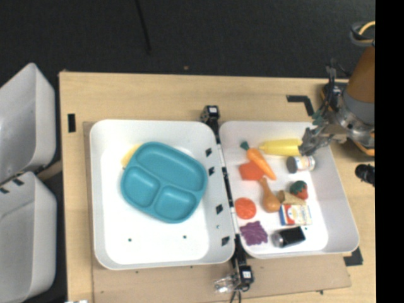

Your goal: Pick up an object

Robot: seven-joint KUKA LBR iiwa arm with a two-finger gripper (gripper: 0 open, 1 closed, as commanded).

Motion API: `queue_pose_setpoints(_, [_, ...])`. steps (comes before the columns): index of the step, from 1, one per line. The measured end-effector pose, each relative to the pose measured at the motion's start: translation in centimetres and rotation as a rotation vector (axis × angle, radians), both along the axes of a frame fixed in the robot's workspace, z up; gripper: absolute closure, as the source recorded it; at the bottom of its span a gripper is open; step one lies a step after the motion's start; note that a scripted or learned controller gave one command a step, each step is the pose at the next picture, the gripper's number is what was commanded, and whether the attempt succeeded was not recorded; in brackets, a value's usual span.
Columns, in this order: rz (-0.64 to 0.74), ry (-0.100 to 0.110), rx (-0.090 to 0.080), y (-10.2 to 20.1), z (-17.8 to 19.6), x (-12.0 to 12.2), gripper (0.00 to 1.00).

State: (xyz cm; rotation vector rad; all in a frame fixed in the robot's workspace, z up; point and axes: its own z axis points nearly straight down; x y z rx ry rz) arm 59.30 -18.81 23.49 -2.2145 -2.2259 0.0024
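Note:
The right bin holds several small toy foods: a yellow corn cob, an orange carrot, a small grey and white can, a strawberry, a brown pear, an orange round piece, a small milk carton, purple grapes and a black block. My gripper hangs at the bin's upper right, beside the right end of the corn cob and just above the can. Nothing shows between its fingers.
The left bin bears a teal divided plate lying over a yellow object. A row of black clips marks the ridge between the bins. White padded shapes stand off the bench at left.

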Motion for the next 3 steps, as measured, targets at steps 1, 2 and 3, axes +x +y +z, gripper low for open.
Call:
queue_pose_setpoints(1, [0.003, -0.002, 0.001, 5.3, 0.9, 1.6, 1.00])
queue_pose_setpoints(2, [0.003, 0.001, 0.001, 11.5, 0.1, 2.5, 1.00])
queue_pose_setpoints(3, [0.001, -0.001, -0.001, 15.9, -0.4, 3.4, 1.00])
